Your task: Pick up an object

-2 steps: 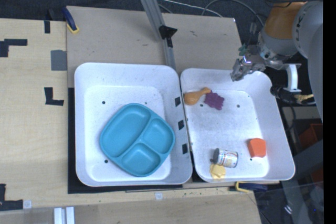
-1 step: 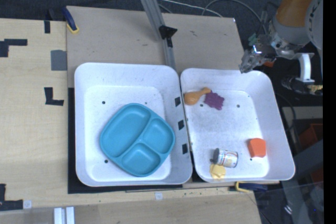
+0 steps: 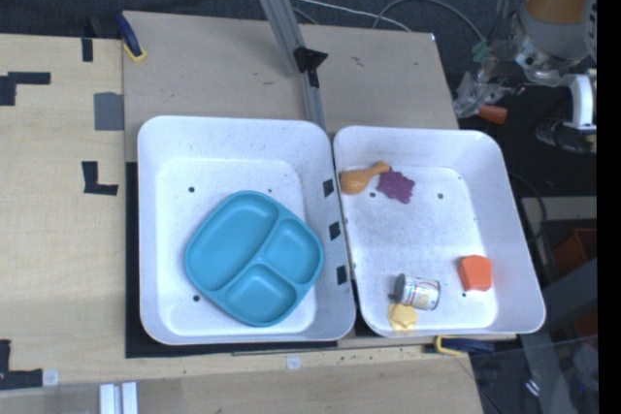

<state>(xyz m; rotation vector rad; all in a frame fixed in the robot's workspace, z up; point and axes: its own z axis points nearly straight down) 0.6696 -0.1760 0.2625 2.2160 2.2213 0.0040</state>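
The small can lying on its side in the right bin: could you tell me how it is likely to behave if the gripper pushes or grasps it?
The small can lies on its side, so it would probably roll if nudged. Its rounded, shiny wall may slip between fingers. The yellow object beside it might block rolling that way.

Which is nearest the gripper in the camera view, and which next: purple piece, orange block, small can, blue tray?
From the gripper, beyond the right bin's far corner:
1. Purple piece, far end of the right bin.
2. Orange block, right side of that bin, nearer the camera.
3. Small can, near end.
4. Blue tray, left bin.
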